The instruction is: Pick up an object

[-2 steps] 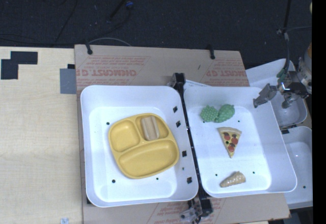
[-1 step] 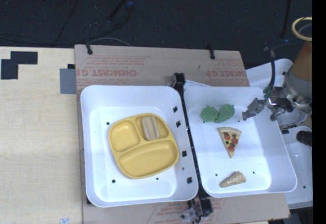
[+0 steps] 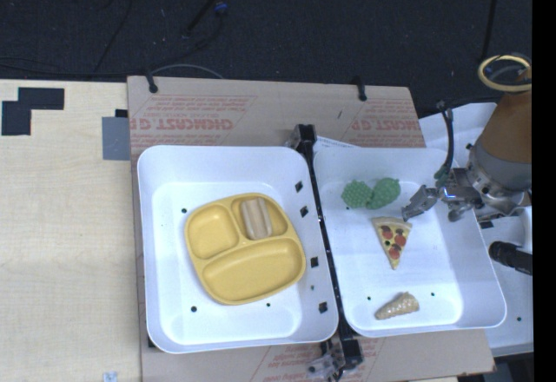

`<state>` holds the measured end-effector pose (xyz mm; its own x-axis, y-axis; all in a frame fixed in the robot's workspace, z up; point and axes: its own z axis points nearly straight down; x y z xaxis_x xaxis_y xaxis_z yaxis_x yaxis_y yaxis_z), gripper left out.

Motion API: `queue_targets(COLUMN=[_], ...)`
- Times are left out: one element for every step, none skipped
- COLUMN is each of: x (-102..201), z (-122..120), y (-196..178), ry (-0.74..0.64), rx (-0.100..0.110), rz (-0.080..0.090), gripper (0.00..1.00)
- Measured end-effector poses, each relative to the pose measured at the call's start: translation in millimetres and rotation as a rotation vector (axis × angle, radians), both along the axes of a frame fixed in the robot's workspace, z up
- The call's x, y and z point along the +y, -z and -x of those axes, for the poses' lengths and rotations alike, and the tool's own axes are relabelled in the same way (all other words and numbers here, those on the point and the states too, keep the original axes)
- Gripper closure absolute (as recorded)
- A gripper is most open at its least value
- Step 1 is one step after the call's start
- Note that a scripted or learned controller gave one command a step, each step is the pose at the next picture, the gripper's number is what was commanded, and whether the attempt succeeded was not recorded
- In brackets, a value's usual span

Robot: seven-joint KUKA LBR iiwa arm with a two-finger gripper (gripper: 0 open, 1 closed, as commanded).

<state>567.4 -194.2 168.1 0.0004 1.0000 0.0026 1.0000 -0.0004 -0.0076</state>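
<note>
While my gripper (image 3: 434,202) hovers with fingers spread and nothing between them, I see the pizza slice (image 3: 393,240), a yellow wedge dotted red, lying mid right bin (image 3: 486,306) just beside it.

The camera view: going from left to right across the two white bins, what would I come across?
Yellow divided plate → hot dog in its upper right compartment → green broccoli → pizza slice → gripper at the right bin's upper right. The cone-shaped piece overlaps the pizza slice sideways, so I left it out.

Yellow tray (image 3: 246,274), green broccoli (image 3: 371,193), white bins (image 3: 165,198) (red-dotted pizza slice (image 3: 393,240)).
</note>
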Motion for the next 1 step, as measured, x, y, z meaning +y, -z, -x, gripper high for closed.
queue_targets(x=[-6.0], z=[2.6], y=[46.0], ry=[0.0], rx=[-0.001], rz=[0.0], gripper=[0.0])
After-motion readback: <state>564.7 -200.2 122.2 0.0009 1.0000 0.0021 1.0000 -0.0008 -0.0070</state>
